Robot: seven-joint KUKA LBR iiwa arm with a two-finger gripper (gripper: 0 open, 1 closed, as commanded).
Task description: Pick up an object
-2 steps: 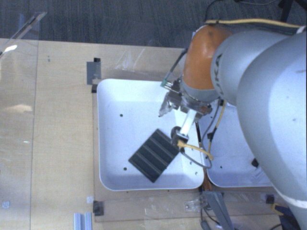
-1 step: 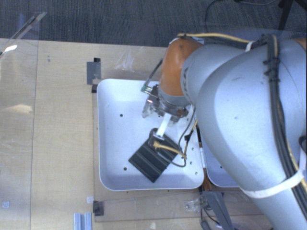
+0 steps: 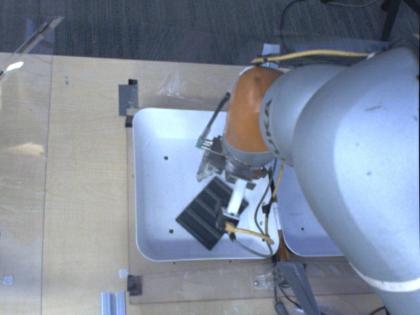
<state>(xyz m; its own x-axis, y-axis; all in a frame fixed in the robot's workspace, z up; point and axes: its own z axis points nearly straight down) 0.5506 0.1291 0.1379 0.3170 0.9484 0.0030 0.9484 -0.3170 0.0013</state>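
My end effector point(image 3: 209, 157) hangs low over the middle of the left bin point(image 3: 156, 195), I cannot tell how far open it is or whether it has hold of anything, and I judge that any object lies hidden straight below it.

The grey arm point(image 3: 328, 149) hangs over the left white bin point(image 3: 157, 176).

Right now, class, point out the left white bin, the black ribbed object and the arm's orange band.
left white bin point(image 3: 154, 176), camera view, bare floor near its left wall
black ribbed object point(image 3: 200, 215), camera view, middle of its ribbed top
orange band point(image 3: 246, 117), camera view, its curved outer face
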